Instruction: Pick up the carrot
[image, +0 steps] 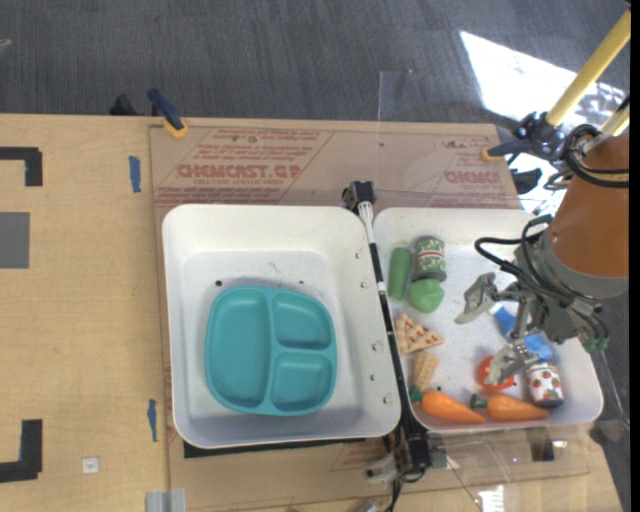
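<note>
Carrot (451, 406) not yet picked up.
Lay on right bin (590, 400) floor near front wall; gripper (512, 345) hovered above, fingers apart, clasping nothing.

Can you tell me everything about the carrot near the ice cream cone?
The carrot is a small toy, smooth and shiny like plastic. Its body is bright orange and tapers to a point on the view's right, with a stubby green top on the left. It lies flat on its side along the near wall of the right bin. The ice cream cone sits just above its green end, and a second carrot lies beside its tip. Nothing is gripping it.
</note>
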